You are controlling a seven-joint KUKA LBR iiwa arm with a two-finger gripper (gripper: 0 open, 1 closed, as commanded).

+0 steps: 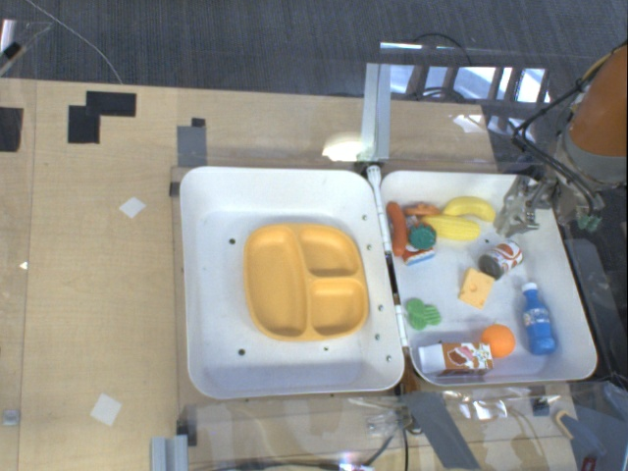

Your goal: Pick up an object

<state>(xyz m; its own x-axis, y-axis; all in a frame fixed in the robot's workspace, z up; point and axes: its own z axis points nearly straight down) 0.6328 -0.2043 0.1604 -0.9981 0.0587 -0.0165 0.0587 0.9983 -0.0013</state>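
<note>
My gripper hangs over the far right part of the right bin, its metal fingers pointing down with nothing visibly between them. Just below it lies a small red and white can. To its left rests a yellow banana. Further left lie a red carrot-like stick and a teal and red toy. A yellow cheese wedge, a green piece, a blue bottle, an orange and a brown carton sit nearer the front.
The left bin holds a yellow divided plate. A metal post stands behind the seam between the bins. Cables run at the arm's side on the far right.
</note>
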